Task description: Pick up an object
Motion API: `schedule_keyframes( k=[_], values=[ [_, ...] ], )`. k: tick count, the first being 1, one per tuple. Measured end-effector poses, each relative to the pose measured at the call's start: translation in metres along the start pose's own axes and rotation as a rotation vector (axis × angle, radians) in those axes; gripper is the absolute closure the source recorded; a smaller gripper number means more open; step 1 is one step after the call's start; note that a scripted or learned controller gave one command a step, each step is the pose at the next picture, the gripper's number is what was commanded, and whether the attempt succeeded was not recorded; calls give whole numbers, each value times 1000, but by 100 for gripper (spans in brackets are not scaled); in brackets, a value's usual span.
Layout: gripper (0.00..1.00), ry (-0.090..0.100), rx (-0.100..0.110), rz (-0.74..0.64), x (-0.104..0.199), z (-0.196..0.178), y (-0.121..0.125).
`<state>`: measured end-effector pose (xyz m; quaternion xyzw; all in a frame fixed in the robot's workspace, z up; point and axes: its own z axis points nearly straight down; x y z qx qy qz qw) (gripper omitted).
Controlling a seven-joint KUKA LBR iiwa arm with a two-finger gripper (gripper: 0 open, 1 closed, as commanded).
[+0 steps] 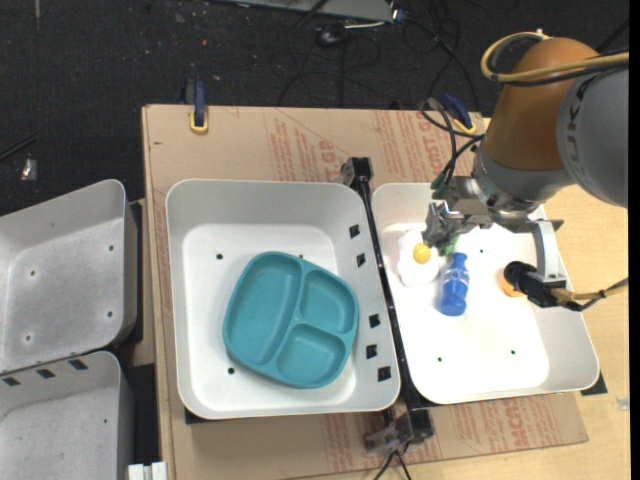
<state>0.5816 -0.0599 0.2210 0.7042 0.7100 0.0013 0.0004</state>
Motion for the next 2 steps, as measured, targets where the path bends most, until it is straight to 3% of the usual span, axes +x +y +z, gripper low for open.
schedule_keyframes(
  k=[2],
  values=[
    [100,1,3,-2,120,4,-9]
  ],
)
